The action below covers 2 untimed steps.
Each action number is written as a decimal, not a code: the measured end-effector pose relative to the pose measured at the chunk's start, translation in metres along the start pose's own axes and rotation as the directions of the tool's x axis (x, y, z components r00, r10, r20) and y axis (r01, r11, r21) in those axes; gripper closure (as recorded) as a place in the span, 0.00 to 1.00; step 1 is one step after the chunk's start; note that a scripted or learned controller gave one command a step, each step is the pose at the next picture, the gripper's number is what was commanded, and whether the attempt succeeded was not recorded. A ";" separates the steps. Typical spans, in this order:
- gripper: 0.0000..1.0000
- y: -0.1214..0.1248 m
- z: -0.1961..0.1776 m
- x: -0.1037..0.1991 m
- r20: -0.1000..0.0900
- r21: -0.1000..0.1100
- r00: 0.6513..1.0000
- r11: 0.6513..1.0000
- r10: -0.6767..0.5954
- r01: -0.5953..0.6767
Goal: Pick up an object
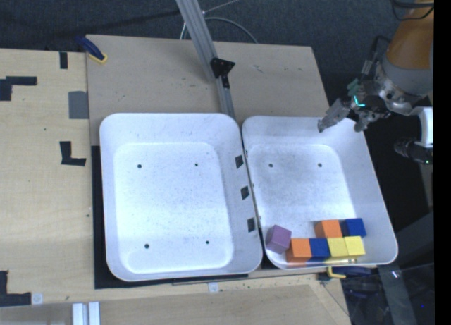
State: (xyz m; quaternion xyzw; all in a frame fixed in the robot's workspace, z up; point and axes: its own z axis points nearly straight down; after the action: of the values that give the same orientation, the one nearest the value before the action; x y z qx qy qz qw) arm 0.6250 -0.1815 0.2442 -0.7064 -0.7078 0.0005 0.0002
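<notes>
Several small blocks lie along the front edge of the right bin [366,175]: a purple block [279,237], two orange blocks [301,247] [328,229], two blue blocks [319,247] [353,228] and two yellow blocks [337,247] [354,246]. My gripper [345,117] hangs at the right bin's far right corner, well away from the blocks. Its two fingers [330,120] stand spread apart with nothing between them.
The left bin [113,175] sits beside the right one on the wooden bench. A slanted metal pole [197,20] rises from behind the bins. A small blue and yellow thing [92,48] lies at the bench's far left corner.
</notes>
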 end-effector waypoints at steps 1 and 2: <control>0.00 0.008 0.014 0.090 -0.003 0.002 1.000 1.000 -0.006 0.006; 0.00 0.024 0.055 0.106 0.000 0.004 1.000 1.000 0.000 0.000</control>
State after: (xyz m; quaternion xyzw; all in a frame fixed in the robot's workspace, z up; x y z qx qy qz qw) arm 0.6487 -0.0755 0.1890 -0.7062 -0.7080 0.0019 0.0014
